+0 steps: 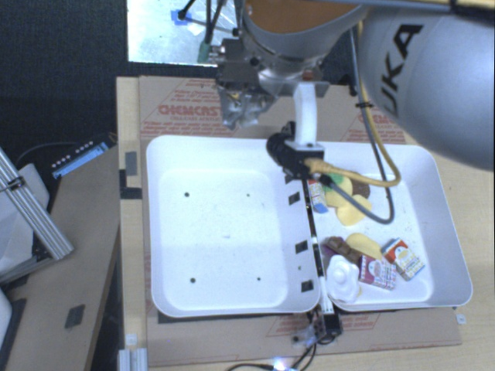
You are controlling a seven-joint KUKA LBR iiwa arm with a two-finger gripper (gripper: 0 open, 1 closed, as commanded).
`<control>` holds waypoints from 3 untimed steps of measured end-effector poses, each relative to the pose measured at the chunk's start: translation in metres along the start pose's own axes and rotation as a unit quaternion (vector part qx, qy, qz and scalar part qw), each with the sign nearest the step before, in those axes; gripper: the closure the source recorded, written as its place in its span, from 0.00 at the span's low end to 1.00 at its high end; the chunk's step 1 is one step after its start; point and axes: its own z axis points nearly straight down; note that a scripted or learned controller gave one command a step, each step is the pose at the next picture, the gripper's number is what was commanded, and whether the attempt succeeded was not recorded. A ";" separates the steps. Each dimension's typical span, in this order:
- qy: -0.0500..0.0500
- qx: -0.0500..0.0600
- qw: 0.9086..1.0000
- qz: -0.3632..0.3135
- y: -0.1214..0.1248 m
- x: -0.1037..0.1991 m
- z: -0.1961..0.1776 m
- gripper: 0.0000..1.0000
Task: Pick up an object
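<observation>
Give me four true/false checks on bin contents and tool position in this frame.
1. The small red-and-white carton lies in the right-hand white bin. True.
2. The lumpy white plastic object sits at that bin's far edge. False: it lies at the near edge, beside the divider.
3. The tool hangs over the carton. False: it is by the far rim of the left-hand white bin.
4. A pale yellow rounded piece lies in the right-hand bin. True.

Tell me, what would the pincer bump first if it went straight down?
Probably the printed cardboard behind the left bin, or that bin's back rim. The pincer hangs over that edge, but depth is unclear.
</observation>
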 end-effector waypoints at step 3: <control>0.000 0.000 1.000 0.000 0.035 0.000 -0.050 1.00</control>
